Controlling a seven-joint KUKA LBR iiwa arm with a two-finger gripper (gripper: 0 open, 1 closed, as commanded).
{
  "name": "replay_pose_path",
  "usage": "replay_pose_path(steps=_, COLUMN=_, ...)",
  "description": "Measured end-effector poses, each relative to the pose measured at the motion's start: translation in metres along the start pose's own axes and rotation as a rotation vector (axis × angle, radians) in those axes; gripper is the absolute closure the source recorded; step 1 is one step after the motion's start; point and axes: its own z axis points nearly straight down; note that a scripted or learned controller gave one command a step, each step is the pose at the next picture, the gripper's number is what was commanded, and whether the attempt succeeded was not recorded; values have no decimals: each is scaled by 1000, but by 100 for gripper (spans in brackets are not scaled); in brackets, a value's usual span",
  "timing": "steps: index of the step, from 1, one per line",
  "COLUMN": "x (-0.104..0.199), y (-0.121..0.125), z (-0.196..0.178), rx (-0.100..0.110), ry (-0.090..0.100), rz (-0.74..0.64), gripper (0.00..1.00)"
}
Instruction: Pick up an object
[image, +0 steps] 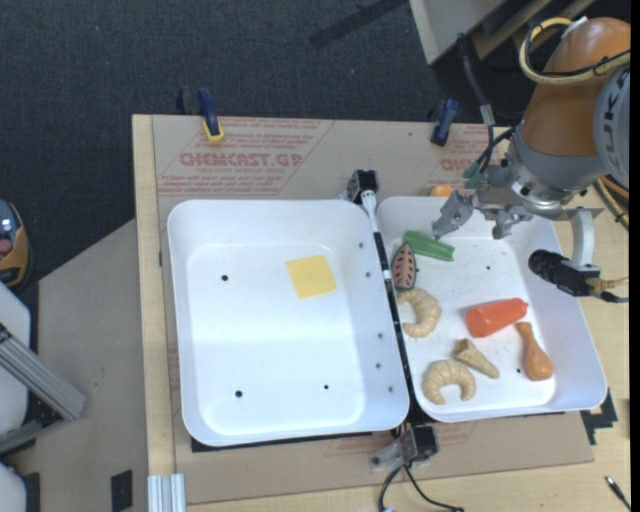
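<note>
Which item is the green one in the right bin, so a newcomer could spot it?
Start at the right bin, then go to its far left corner beside the divider. The green bean pod lies there, under the claw. It is the only flat green piece among tan and orange items.

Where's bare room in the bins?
Left bin: bare all around the yellow square. Right bin: crowded along the divider and front by croissants, carrot, drumstick; small bare patch under the tool, right of the green bean.
</note>
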Motion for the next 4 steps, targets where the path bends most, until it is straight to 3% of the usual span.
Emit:
replay_pose_path(steps=1, x=-28, y=-6, z=121, rx=18, ry=5, rz=0, gripper=0)
replay_pose_path(steps=2, x=-18, y=54, z=144, rx=2, ry=2, rz=-6, gripper=0)
replay_pose_path(steps=3, x=71, y=-6, z=35, rx=2, ry=9, rz=-12, gripper=0)
replay_pose_path(steps=4, x=64, y=-7, z=42, rx=10, ry=4, rz=-4, gripper=0)
